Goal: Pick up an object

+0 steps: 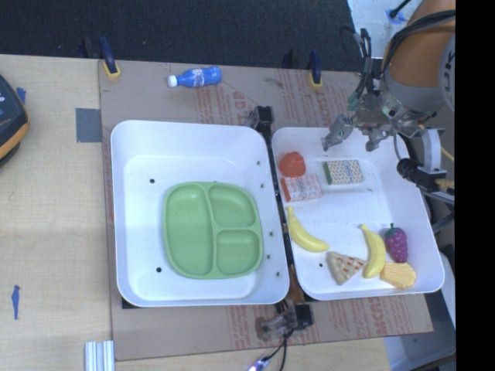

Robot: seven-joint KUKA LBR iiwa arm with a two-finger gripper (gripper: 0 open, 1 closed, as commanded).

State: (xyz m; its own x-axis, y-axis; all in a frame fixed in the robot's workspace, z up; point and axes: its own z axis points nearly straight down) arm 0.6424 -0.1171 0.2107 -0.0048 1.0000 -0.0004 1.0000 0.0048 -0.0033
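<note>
My gripper [354,138] hangs over the far edge of the right bin [433,230], its two fingers [335,139] spread open with nothing between them. Just below it lies a small green-and-white box [343,172]. To the box's left sit a red round fruit [291,163] and a pink packet [303,188]. Toward the front of this bin are two bananas [305,235] [373,250], a pizza slice [344,267], purple grapes [396,243] and a yellow wedge [398,274].
The left bin [139,153] holds a green divided plate [212,229]. A small blue bottle [195,76] lies on the cardboard behind the bins. Clamps [314,64] stand along the back edge. The arm's orange band [425,22] looms at the upper right.
</note>
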